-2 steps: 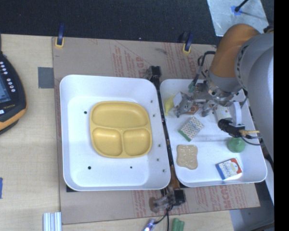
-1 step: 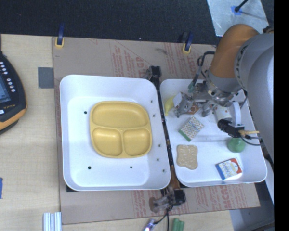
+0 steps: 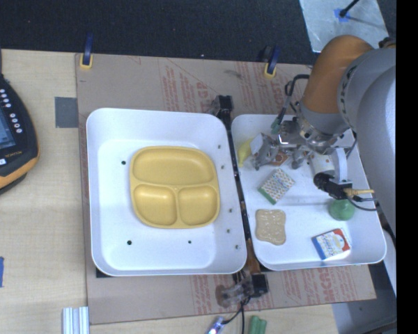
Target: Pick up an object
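Bins number two, we count: the left bin (image 3: 104,186) holds one yellow divided plate (image 3: 174,185); the right bin (image 3: 366,255) holds a patterned square (image 3: 276,184), a toast slice (image 3: 270,226), a green ball (image 3: 342,210) and a small box (image 3: 331,244). We cannot tell how the end effector (image 3: 287,152) stands; it sits low over the right bin's far end. Brown cardboard covers the wooden counter (image 3: 28,242).

Pale wood worktop (image 3: 35,221) carries brown cardboard sheet (image 3: 160,82), clamped at far edge. On sheet, two shallow white bins side by side: left bin (image 3: 104,186), right bin (image 3: 299,252). Orange-rimmed pendant (image 3: 7,141) rests at worktop's left edge.
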Available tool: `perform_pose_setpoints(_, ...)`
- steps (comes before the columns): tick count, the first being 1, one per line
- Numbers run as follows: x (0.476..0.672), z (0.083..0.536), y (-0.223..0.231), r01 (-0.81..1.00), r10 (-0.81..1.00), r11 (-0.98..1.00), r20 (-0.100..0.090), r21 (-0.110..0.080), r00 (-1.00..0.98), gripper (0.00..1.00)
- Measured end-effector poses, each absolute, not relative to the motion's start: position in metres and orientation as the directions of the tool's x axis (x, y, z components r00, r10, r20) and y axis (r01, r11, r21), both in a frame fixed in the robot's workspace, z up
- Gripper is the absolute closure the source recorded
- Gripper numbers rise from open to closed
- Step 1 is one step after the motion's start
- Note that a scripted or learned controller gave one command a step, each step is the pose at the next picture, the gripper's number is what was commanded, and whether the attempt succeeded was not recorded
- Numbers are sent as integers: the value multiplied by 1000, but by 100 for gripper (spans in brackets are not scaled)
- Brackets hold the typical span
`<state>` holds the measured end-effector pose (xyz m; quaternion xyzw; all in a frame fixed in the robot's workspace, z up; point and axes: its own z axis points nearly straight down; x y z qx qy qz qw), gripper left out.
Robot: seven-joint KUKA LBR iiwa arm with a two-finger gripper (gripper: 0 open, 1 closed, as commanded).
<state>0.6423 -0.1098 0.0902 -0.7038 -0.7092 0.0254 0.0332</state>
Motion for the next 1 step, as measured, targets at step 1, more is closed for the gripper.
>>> perform_pose_setpoints(1, 641, 90, -105, 997, 1000, 0, 1, -82, 0, 0)
